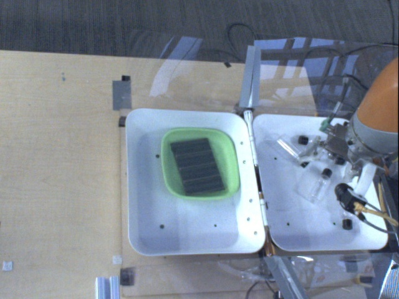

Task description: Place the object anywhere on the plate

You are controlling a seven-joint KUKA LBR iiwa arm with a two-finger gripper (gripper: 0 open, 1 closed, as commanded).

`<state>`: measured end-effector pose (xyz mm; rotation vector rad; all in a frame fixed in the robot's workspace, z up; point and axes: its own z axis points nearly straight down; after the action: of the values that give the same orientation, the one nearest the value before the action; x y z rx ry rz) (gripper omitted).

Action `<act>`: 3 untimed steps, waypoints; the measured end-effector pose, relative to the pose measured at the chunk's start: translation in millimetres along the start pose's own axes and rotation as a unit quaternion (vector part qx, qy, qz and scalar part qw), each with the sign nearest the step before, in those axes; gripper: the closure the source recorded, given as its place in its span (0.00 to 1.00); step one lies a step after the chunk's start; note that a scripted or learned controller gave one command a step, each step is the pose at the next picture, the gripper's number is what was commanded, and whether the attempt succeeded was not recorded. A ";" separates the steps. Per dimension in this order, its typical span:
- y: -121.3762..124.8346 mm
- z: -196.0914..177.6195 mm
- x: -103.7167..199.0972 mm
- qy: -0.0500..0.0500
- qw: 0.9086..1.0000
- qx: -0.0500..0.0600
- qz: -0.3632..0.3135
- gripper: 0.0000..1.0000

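Gripper (324, 157) over the right bin (280, 229), toward that bin's far right part, hanging off the grey arm with its orange band (381, 108) at the view's right edge. Clear, glassy parts around the wrist blur the outline; cannot tell how the gripper is set, and nothing can be made out held in it. Black cable (349, 198) loops just on the near side of the gripper, over the right bin's floor.

Left of the right bin, touching along the shared rim: the left bin (143, 229), white and shallow. Green plate (232, 167) sits in the left bin's far half, square with rounded corners. Dark ribbed rectangular object (197, 166) lies flat on the green plate, roughly centred, slightly turned, well apart from the gripper.

Beyond the left bin: wooden bench (56, 167), then a small dark bracket (122, 93) just past the bin's far left corner.
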<state>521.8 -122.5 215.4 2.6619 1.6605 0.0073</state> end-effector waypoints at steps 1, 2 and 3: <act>21.9 -68.7 -44.8 -0.001 0.968 -0.001 0.252 0.00; 10.8 -121.8 -87.8 -0.001 0.982 -0.002 0.191 0.00; 7.0 -145.6 -86.3 -0.001 0.982 -0.003 0.190 0.00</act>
<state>489.3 -202.9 360.9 2.9248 1.1230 0.0107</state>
